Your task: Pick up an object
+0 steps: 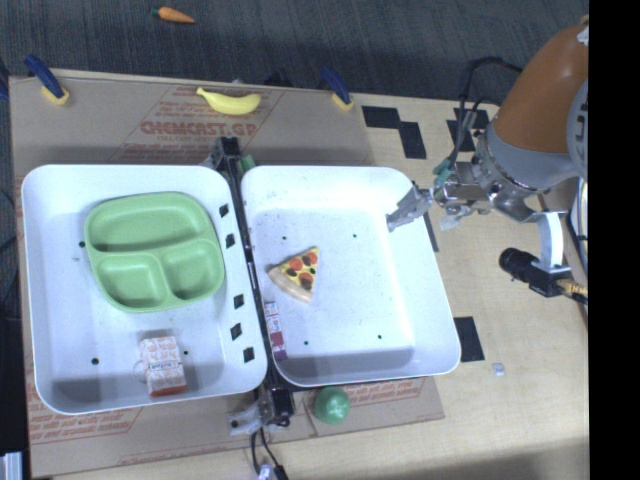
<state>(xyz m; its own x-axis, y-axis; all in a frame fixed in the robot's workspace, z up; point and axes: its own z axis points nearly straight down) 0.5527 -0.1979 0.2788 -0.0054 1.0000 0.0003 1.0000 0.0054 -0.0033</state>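
Bench: we see two shallow white bins side by side on brown cardboard, dark carpet beyond at twelve o'clock.
Left bin (pixel 40 268): we find a green divided tray (pixel 155 248) in its upper half and a small wrapped packet (pixel 162 364) toward six o'clock.
Right bin (pixel 430 318): we see a toy pizza slice (pixel 297 272) lying flat, left of the bin's middle, near the nine o'clock wall.
Gripper (pixel 408 210): we place it at the right bin's two o'clock rim, well apart from the pizza slice; we cannot tell whether it is released or clenched, and nothing shows in it.
Arm (pixel 540 98): grey with an orange band, entering from three o'clock.
Outside the bins: we note a toy banana (pixel 229 100) on the cardboard at twelve o'clock, a green ball (pixel 332 404) at six o'clock, a toy carrot (pixel 176 14) on the carpet.
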